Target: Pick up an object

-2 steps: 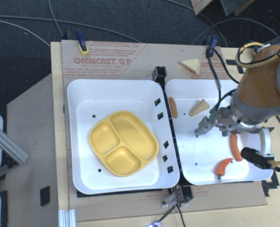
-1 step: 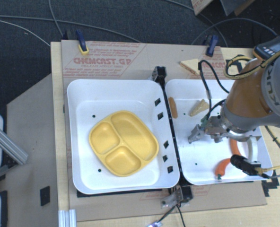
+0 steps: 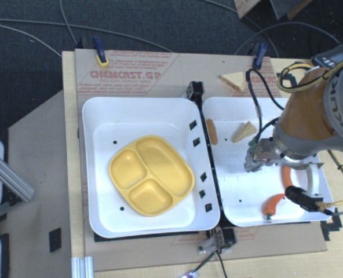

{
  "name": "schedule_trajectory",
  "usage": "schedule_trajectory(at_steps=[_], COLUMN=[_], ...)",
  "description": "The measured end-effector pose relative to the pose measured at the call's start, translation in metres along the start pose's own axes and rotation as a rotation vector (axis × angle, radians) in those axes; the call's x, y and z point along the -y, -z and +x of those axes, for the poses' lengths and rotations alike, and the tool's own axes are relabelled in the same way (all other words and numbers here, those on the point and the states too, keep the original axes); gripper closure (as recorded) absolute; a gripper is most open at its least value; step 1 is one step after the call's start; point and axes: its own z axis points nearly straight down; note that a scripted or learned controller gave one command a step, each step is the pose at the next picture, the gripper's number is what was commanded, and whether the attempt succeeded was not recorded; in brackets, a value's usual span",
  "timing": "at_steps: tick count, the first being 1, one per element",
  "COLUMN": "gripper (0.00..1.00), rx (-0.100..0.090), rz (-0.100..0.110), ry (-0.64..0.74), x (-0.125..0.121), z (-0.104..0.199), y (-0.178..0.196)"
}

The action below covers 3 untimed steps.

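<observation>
The toy carrot (image 3: 274, 203) lies in the right bin (image 3: 235, 216) near its front rim, just beside the gripper (image 3: 258, 158); whether the fingers are open or closed I cannot tell. It looks light, stiff, smooth plastic, likely slippery, so a hold across its thicker orange middle seems best. A slim brown sausage-like piece (image 3: 212, 132) and a tan wedge (image 3: 243, 132) lie nearer the back; the left bin (image 3: 96, 155) holds a glossy yellow divided plate (image 3: 151, 174).

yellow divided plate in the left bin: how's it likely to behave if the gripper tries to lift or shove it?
The yellow divided plate looks like rigid moulded plastic, so probably stiff and light for its size. It lies flat and low in the left bin, so it likely slides rather than tips when pushed. Its wide body and thin raised rim probably leave only an edge pinch, which may slip.
</observation>
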Motion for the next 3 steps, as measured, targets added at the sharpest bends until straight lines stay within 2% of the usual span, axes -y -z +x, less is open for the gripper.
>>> schedule_trajectory(at_steps=[1, 2, 3], gripper=[1.0, 1.0, 1.0], rx=[0.003, 0.002, 0.0], rz=[-0.007, -0.003, -0.002], ry=[0.002, 0.002, 0.008], x=[0.001, 0.0, -0.021], z=[0.0, 0.0, 0.051], y=[0.064, 0.076, 0.07])
